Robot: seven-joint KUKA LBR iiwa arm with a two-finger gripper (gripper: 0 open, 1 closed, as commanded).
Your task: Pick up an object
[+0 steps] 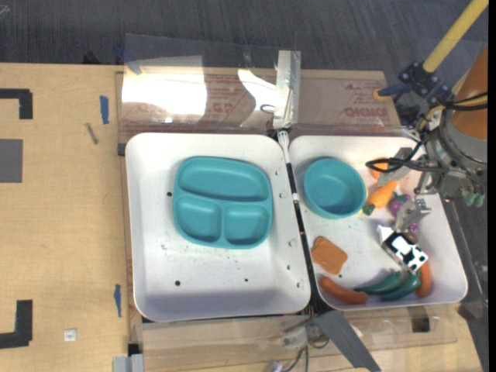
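looking down at a slant on a light wooden table (54, 231) carrying two shallow white bins side by side; dark grey carpet-like floor (232, 6) runs along the top of the view. left bin (147, 277) holds a teal divided plate (223, 201), three compartments, lying flat near the bin's middle. right bin (449, 273) holds a teal bowl (334, 187) at its upper left, an orange carrot (380, 198) just beside the bowl's right rim, a small purple item (401, 205) next to the carrot, a brown flat piece (330, 255) lower left, a black-and-white toy (404, 249) right of centre, and along the near wall a red-orange sausage-like piece (343, 291) touching a dark green pepper-like item (391, 284). clear plastic sheeting (201, 99) with glare sits behind the bins, a silver tape strip (287, 84) upright at the seam. black marks and blue tape bits on the table at left. arm (465, 122) enters at right; pincer (415, 208) hangs over the right bin's upper right, near the purple item and carrot; cannot tell how far it is open or whether it has anything.
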